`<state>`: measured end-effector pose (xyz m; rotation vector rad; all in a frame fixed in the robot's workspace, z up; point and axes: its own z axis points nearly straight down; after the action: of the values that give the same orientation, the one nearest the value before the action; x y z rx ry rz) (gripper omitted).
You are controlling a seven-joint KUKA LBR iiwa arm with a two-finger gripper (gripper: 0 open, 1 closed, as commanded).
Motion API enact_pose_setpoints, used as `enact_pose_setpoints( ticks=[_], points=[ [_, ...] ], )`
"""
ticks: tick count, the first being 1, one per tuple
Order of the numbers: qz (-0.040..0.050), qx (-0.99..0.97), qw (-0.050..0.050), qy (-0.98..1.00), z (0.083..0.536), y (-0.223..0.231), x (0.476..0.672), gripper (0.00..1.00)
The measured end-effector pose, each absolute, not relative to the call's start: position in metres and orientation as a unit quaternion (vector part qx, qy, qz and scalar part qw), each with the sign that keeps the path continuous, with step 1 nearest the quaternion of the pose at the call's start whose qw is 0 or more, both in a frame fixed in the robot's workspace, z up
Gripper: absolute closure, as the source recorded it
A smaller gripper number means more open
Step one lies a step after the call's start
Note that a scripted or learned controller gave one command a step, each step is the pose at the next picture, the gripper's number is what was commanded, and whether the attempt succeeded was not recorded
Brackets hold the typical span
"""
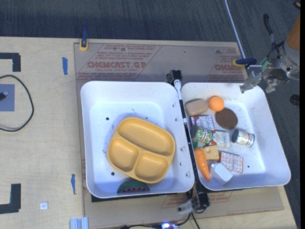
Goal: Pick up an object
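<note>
On the far left of the pale wooden surface (43,142) a black cable (21,106) loops beside a grey square patch, with black corner marks and blue tape strips near it. A brown cardboard sheet (143,61) lies under the two shallow white bins. The left white bin (93,104) holds a yellow three-compartment plastic tray (140,149), tilted, and a watermelon-slice toy (133,187) peeks out just below the tray at the bin's near wall. The right white bin (271,147) is crowded: a tan bread-shaped piece (196,107), a small orange ball (216,103), a round brown disc (227,118), colourful printed packets (205,130), a small tin can on its side (244,138), an orange carrot toy (202,163), a red-and-white card (232,162) and a white block (221,173). These lie close together, several touching. Dark blue carpet (143,8) lies beyond the surface. The tool (259,80) hangs at the right bin's far right corner, above its rim, well apart from the objects; whether it is parted or closed, I cannot tell.
</note>
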<state>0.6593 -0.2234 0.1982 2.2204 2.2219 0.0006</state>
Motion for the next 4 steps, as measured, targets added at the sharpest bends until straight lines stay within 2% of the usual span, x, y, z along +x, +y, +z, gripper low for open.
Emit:
enact_pose_setpoints(
  ticks=[1, 2, 3, 4],
  points=[
    [0.0007, 0.707, 0.002, 0.707, 0.094, -0.154, 0.634, 0.0],
    [0.0005, 0.708, 0.003, 0.707, 0.087, -0.116, 0.581, 0.0],
    [0.0019, 0.708, 0.004, 0.707, 0.097, -0.116, 0.582, 1.0],
    [0.0018, 0.708, 0.004, 0.707, 0.097, -0.116, 0.582, 0.0]
  ],
)
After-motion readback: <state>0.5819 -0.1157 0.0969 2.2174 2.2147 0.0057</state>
